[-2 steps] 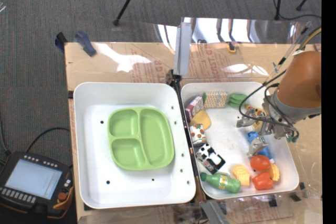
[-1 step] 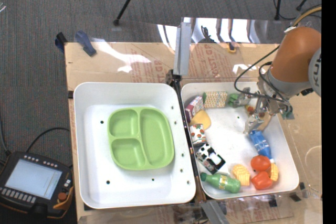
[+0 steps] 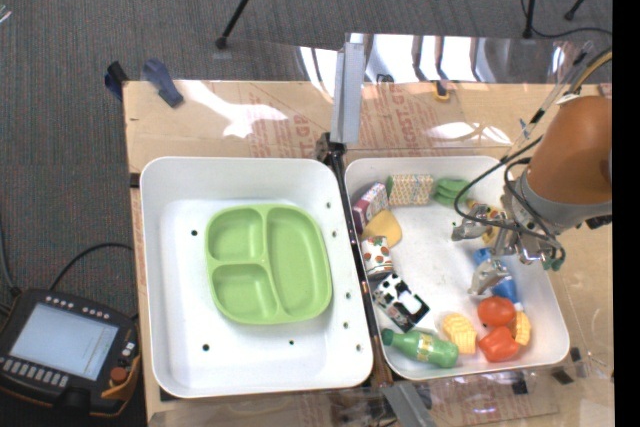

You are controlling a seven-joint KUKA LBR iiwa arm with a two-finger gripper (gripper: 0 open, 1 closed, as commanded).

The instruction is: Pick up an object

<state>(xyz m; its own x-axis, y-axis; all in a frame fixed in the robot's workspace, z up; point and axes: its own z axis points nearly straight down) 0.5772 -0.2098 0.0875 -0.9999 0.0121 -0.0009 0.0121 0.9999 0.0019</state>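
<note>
My gripper (image 3: 480, 257) hangs low over the right side of the right bin (image 3: 440, 225), open, with its fingers (image 3: 486, 277) spread and pointing left. A small blue item (image 3: 506, 289) lies right beside the lower finger, partly hidden by it; I see nothing gripped. Just below are a red tomato (image 3: 496, 311), a red pepper (image 3: 499, 344) and a yellow corn cob (image 3: 459, 331). A green bottle (image 3: 424, 347) lies along the bin's front edge.
The right bin's left side holds a black-and-white carton (image 3: 400, 301), a patterned can (image 3: 376, 257), a pink box (image 3: 368, 202), a tan box (image 3: 410, 189) and a green piece (image 3: 452, 187). The left bin (image 3: 170, 215) holds a green divided plate (image 3: 268, 263).
</note>
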